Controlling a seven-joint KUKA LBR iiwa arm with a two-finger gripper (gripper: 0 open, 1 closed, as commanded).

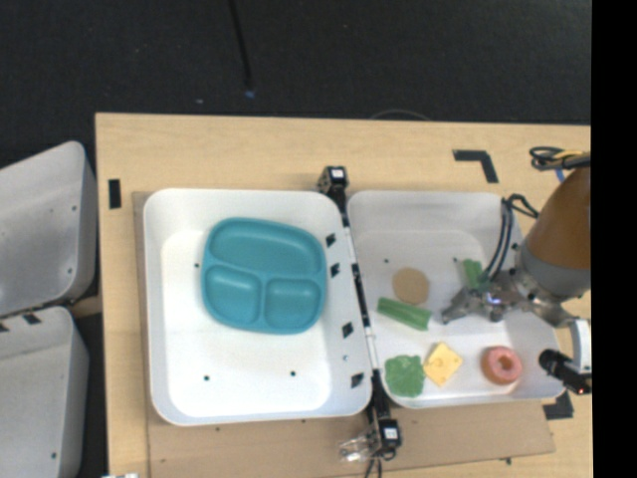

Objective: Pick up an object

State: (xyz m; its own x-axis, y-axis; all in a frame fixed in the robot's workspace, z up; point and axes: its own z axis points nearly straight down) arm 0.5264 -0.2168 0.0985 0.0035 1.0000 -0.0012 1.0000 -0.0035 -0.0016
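Note:
In the right bin (428, 212) my gripper (472, 313) hangs over the white floor, reaching in from the right. Its two fingers are open and nothing sits between them. A small green piece (471, 270) lies just behind the gripper. A tan round cookie (410, 286) and a long green vegetable (403, 314) lie to its left. Nearer the front edge are a leafy green piece (404, 375), a yellow cheese wedge (443, 363) and a pink donut (502, 364).
The left bin (169, 366) holds a teal divided plate (265, 275). Black clips (350, 267) run along the seam between the bins. The arm's orange band (565, 225) and cables hang over the right bin's right side.

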